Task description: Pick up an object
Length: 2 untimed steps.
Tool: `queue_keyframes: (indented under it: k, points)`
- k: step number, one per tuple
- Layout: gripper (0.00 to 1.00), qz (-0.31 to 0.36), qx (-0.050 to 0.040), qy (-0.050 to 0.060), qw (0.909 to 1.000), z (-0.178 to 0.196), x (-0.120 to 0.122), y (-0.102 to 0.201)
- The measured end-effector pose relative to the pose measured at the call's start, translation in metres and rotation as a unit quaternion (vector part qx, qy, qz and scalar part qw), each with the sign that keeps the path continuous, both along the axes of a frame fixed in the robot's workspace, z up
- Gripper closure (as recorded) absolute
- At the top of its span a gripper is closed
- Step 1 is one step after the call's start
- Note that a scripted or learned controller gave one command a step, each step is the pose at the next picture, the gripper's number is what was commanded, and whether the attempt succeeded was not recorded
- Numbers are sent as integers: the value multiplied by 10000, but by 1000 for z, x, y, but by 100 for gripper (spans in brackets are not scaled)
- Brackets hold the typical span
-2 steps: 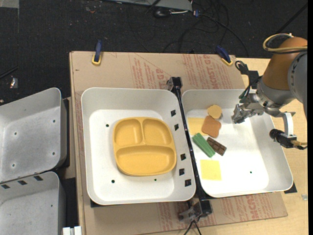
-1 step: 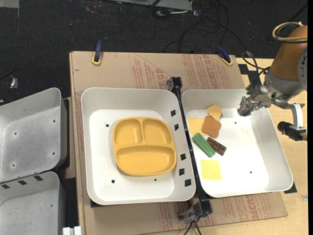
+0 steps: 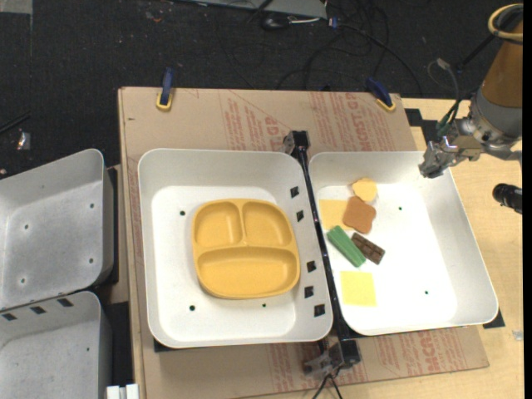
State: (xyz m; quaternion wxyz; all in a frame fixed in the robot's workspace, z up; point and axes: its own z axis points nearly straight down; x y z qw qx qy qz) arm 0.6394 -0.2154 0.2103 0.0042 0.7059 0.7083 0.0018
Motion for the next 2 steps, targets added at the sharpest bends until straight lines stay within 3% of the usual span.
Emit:
queue_keyframes:
  k: [1,2]
  points:
    - [100,-1,1,3,10000,54,2,0]
    - [100,18,20,39,10000,51,4,50]
